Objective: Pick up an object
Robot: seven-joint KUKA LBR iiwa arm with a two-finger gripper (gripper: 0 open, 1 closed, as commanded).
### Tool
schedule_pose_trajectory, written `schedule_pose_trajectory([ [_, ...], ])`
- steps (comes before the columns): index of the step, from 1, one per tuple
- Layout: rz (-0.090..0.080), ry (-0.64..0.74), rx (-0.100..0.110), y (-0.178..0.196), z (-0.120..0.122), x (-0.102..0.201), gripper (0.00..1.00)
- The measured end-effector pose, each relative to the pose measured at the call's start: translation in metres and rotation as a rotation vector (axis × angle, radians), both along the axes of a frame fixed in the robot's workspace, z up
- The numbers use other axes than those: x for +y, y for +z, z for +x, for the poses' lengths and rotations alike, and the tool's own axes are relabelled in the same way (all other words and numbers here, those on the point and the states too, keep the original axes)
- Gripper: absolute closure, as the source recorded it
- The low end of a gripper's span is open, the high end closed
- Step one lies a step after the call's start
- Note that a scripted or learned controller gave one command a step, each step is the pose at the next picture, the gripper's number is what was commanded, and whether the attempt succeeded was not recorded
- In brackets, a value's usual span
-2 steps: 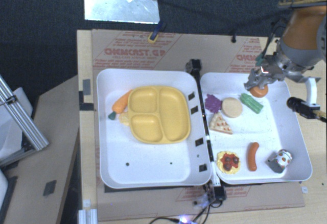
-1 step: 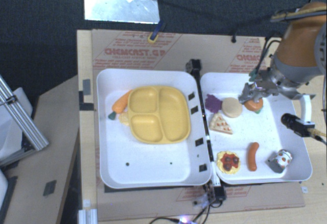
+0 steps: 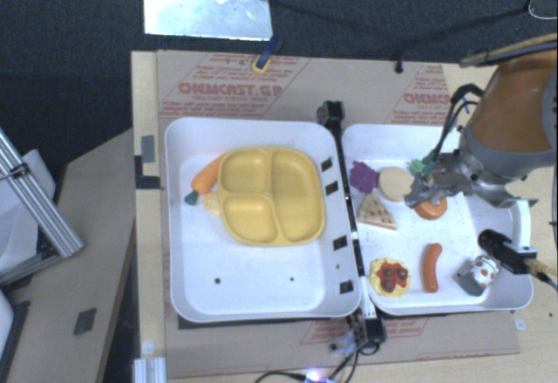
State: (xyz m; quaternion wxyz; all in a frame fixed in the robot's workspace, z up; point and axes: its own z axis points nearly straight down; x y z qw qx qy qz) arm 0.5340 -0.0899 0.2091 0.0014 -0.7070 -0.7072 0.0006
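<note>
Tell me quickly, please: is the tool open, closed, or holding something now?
Tool: cannot be told; it sits low in the right bin, over the orange piece.

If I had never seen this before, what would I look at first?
Probably the big yellow plate with four sections, sitting in the left bin with a toy carrot at its edge. Next, the right bin full of toy food: purple grapes, a pizza slice, a sausage. The grey and orange robot arm reaches in there, its claw low over the toys.
</note>
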Motion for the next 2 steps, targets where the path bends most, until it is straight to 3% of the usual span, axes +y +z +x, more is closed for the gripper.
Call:
schedule_pose_trajectory([
  [1, 0.001, 0.001, -0.002, 0.026, -0.043, 0.014, 1.0],
  [2, 0.0, 0.0, -0.001, 0.004, -0.042, 0.015, 1.0],
])
